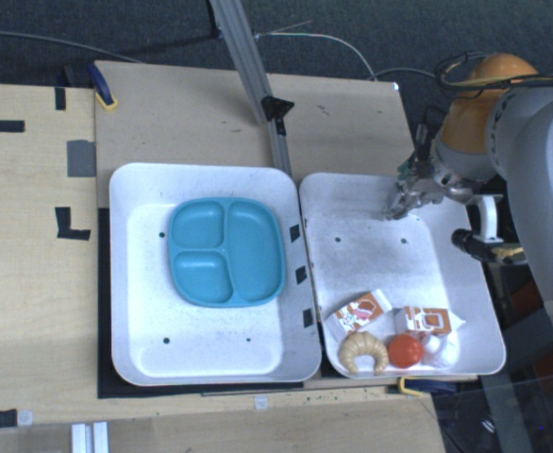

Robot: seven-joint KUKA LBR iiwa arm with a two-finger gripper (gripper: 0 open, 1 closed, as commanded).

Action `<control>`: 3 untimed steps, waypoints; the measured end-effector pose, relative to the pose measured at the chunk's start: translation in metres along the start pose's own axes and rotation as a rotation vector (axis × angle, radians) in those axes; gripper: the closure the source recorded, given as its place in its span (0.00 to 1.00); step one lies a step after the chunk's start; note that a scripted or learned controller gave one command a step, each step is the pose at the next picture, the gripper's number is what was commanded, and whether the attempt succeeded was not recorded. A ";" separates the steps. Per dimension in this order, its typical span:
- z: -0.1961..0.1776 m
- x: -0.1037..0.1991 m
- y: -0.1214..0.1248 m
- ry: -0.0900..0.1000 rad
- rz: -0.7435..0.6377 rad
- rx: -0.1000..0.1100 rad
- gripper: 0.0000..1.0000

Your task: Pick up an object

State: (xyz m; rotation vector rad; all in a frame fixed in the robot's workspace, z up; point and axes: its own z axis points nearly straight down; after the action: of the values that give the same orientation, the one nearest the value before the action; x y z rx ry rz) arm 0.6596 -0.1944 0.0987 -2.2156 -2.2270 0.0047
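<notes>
Several small objects lie clustered at the near end of the right bin (371, 253): a croissant (364, 352), a red tomato (405, 351), a red-and-white packet (359, 313) and a small orange-and-white carton (428, 322). My gripper (401, 203) hangs over the far right part of the same bin, well away from that cluster. Nothing shows between its fingertips, and they look close together. The arm comes in from the right, with its orange band (479, 102) above the wrist.
The left bin (144, 347) holds a blue three-compartment plate (226, 251). A grey metal pole (248, 59) slants in from the top down to the gap between the bins. Cables run across the dark floor behind the bench.
</notes>
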 end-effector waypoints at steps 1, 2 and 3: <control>-0.049 -0.003 -0.008 0.000 0.004 -0.006 1.00; -0.104 0.006 -0.011 0.001 0.003 -0.007 1.00; -0.122 0.007 -0.010 0.002 0.004 -0.004 1.00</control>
State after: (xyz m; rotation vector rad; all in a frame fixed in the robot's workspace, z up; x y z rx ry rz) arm 0.6495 -0.1875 0.2210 -2.2207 -2.2237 -0.0014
